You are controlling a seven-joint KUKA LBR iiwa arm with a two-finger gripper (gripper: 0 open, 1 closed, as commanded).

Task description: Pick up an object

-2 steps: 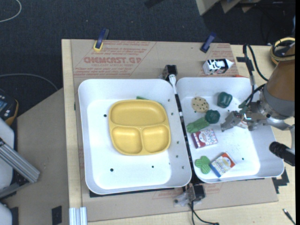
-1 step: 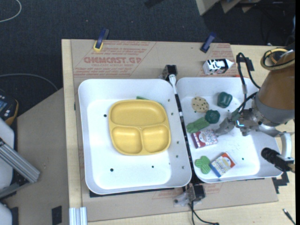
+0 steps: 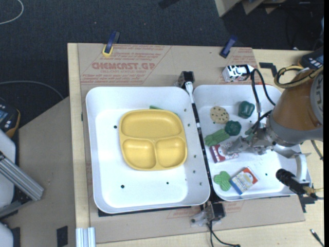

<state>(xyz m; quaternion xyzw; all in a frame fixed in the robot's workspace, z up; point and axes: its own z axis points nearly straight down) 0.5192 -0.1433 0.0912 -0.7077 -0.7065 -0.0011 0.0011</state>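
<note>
Fingers' spread cannot be told; the gripper (image 3: 237, 147) sits low in the right bin (image 3: 267, 94), at a red-white packet (image 3: 218, 153) beside green toys (image 3: 216, 137). This looks like the grasp step; next it calls for a firm close, then a straight lift.

Look at the brown cardboard sheet (image 3: 154, 60) lying under the two white bins: you can read red block lettering on it, "CHEMCAST GP" (the last letters are faint, so take that ending as uncertain), with lines of smaller red print above and below it that are too small to make out. The small orange-and-white packet (image 3: 243, 180) in the right bin carries printing, but none of it is legible to you.
</note>
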